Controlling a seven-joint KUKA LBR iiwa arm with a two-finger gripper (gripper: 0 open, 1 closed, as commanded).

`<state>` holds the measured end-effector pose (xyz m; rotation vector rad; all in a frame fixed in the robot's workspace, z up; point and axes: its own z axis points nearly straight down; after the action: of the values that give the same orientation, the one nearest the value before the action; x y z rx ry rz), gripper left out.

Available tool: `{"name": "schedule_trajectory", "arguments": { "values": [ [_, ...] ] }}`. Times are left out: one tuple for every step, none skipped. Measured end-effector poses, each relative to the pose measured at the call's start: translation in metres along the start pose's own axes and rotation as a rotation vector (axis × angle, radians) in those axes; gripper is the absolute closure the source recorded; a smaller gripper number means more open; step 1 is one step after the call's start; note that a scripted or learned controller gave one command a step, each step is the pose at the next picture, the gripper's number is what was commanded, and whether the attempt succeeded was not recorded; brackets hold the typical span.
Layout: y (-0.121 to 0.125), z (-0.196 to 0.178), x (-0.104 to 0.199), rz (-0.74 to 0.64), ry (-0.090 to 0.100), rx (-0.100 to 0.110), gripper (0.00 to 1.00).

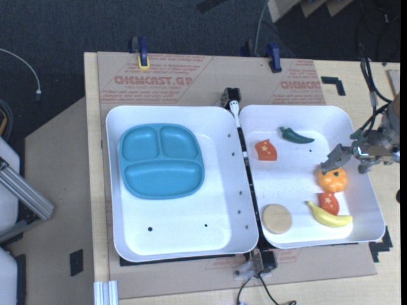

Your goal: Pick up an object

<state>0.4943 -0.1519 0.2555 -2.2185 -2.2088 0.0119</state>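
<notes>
Two white bins sit side by side on a tabletop. The left bin holds a blue plate. The right bin holds a green pepper, a strawberry, a biscuit, a banana and an orange. The hand hangs open just above the orange, holding nothing.
</notes>
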Motion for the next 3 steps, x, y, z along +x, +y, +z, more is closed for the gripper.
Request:
{"name": "schedule_trajectory", "arguments": {
  "values": [
    [0.002, -0.007, 0.001, -0.004, -0.003, -0.014, 0.00],
    [0.006, 0.054, 0.002, -0.004, -0.001, -0.011, 0.00],
    [0.008, 0.114, -0.006, -0.003, -0.001, -0.010, 0.00]
  ]
}}
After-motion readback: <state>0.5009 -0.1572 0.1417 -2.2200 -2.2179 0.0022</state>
